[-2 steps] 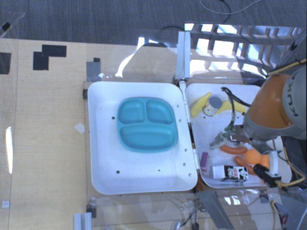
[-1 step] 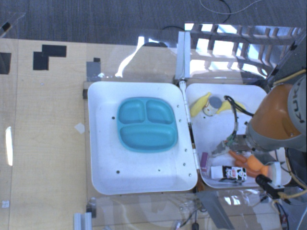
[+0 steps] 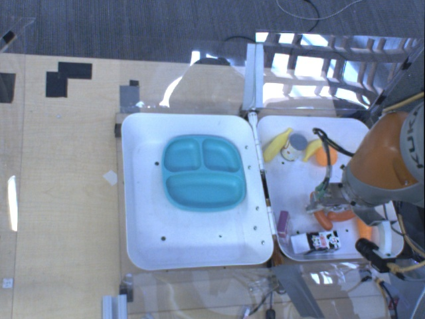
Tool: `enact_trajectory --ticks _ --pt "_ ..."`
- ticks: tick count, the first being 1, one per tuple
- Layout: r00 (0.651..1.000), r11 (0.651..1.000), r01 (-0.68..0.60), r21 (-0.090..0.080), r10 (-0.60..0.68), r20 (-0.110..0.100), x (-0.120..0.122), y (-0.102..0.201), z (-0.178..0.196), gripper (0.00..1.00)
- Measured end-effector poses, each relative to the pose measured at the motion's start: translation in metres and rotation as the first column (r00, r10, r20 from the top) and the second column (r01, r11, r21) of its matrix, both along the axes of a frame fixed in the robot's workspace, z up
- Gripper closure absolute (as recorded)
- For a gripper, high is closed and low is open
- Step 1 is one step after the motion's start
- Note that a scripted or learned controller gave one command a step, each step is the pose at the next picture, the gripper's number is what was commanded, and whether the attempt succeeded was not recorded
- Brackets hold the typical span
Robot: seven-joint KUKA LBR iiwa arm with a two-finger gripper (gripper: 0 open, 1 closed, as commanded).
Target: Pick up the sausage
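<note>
Camera view has the gripper (image 3: 323, 201) low in the right bin (image 3: 345, 128), over the sausage (image 3: 332, 212), an orange-red piece under it. Can't tell its grip. Looks light, smooth, probably slippery plastic, so I'd grab mid-length across the narrow width.

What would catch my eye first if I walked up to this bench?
Probably the bright blue divided plate lying in the middle of the left white bin. Next, the big grey arm with its orange band reaching in from the right, over the right bin. That bin is cluttered with small things, among them a yellow banana near its top left corner.
</note>
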State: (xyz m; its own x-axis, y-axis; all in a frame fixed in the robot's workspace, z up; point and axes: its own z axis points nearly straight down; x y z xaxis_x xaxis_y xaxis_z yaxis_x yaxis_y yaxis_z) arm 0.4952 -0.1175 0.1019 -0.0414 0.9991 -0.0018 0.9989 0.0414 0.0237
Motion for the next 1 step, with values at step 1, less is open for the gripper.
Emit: enact_trajectory --ticks 1 --pt "0.998 0.998 0.063 0.002 -0.063 -0.018 0.0360 0.0865 0.0837 1.00"
